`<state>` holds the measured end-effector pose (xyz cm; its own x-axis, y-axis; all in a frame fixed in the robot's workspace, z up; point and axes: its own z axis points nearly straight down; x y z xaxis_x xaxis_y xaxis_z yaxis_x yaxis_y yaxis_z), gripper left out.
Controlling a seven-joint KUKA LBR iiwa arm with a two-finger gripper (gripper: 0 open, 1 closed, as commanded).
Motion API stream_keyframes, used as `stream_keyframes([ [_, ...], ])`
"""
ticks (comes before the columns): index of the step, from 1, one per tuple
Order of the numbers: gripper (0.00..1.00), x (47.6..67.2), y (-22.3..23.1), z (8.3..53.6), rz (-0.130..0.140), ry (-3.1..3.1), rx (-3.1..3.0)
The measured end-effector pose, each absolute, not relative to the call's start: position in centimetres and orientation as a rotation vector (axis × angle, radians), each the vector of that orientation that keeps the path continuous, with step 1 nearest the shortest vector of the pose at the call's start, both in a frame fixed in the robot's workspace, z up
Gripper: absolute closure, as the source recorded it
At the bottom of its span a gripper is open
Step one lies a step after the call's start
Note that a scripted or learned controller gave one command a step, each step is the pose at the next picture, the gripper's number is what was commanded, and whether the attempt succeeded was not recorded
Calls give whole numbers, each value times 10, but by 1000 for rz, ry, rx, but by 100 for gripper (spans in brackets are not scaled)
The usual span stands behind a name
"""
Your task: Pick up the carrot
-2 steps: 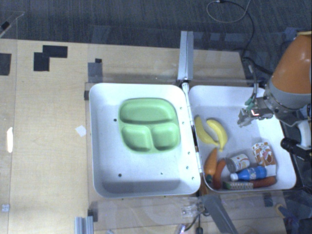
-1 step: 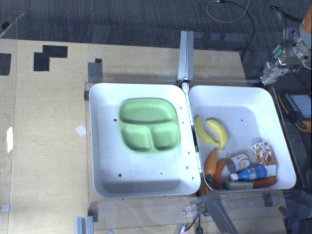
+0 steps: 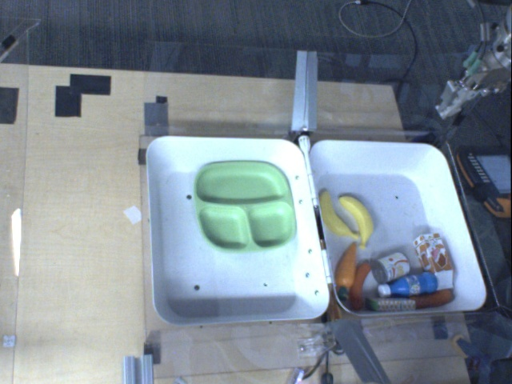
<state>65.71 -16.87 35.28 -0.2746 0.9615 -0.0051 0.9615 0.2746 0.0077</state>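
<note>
The carrot point(image 3: 346, 264) is orange and lies upright along the left wall of the right bin point(image 3: 400, 162), near its front corner. A yellow banana point(image 3: 354, 214) lies just behind the carrot and a reddish sausage point(image 3: 361, 281) rests against its right side. My gripper point(image 3: 458, 96) hangs at the far right, above the bench beyond the right bin's back right corner. It is far from the carrot, with nothing seen in it.
The right bin's front also holds a small can point(image 3: 390, 266), a blue-and-white bottle point(image 3: 410, 285), a printed carton point(image 3: 433, 253) and a second sausage point(image 3: 422, 299). A green divided tray point(image 3: 244, 202) sits in the left bin point(image 3: 172, 238). A metal post point(image 3: 302, 94) stands behind the bins.
</note>
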Motion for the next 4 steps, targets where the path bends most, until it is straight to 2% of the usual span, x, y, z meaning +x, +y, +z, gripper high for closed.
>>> stream_keyframes([
  [1, 100, 670, -80, 280, 4, 2404, 2015],
  [2, 100, 641, -160, 350, 5, 2564, 1799],
  [3, 100, 643, -92, 238, 5, 2499, 1896],
  [4, 100, 603, -151, 293, 4, 2632, 1701],
])
